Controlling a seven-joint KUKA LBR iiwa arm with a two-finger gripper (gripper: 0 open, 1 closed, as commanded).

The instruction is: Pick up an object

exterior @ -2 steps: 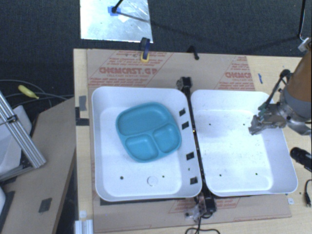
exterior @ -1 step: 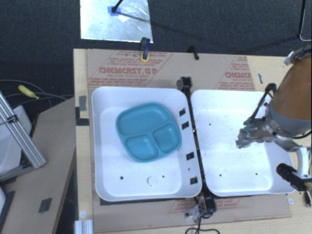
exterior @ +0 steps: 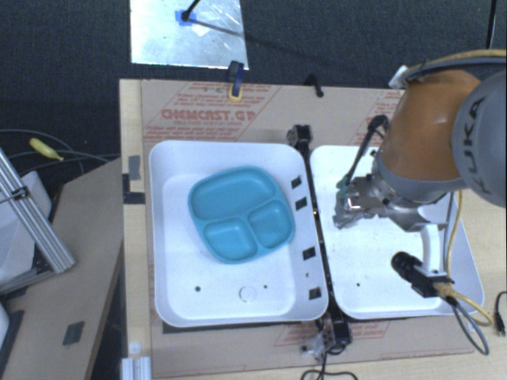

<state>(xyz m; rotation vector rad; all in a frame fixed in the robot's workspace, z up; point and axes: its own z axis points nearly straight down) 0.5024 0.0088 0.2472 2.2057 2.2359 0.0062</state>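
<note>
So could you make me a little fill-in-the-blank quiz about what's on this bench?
1. The light blue plastic divided plate has ___ compartments.
2. That plate lies in the ___ shallow white bin.
3. The grey arm's gripper is above the ___ bin.
4. The band above the arm's wrist is ___.

Missing words: three; left; right; orange.
</note>
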